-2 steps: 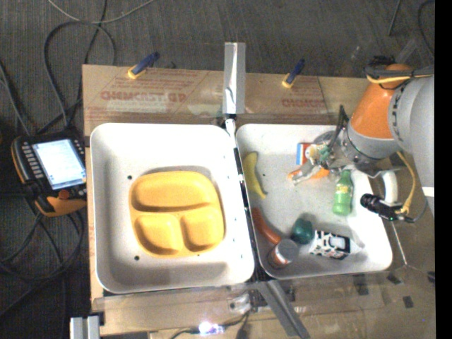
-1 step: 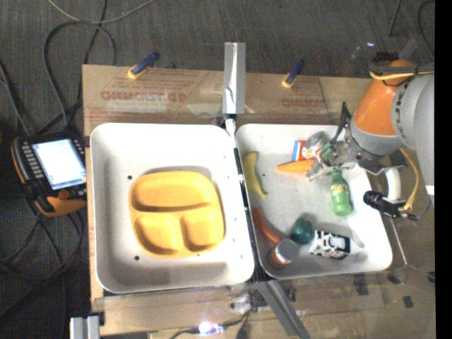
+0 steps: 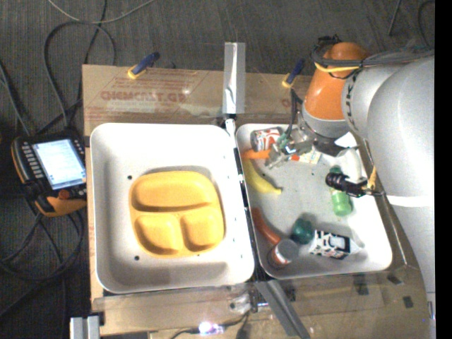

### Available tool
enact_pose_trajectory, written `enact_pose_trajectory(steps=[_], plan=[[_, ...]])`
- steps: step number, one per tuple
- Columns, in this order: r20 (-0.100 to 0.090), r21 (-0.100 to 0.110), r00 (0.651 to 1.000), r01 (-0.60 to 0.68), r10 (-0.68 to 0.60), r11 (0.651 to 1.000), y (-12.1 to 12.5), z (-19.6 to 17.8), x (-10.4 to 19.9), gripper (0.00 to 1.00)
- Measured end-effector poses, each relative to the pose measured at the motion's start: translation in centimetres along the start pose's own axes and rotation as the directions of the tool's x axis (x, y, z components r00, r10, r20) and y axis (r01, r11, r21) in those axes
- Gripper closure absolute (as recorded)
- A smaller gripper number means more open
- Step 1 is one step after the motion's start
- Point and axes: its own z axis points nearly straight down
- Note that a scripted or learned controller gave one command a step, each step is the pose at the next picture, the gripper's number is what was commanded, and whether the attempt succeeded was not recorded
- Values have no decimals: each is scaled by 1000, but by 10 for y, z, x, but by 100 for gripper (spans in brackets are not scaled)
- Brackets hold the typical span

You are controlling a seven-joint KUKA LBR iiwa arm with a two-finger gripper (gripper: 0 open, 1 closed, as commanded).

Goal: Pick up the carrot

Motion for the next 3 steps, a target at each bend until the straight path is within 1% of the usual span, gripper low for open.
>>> enact_pose_trajectory(steps=[1,2,3], plan=[[-3,9,945,-327,327,945,23,-93,64,100],[-3,8,941,-338,338,941,31,-185,83,100],[-3,13,861,-508,508,861,0,-127,155,100]])
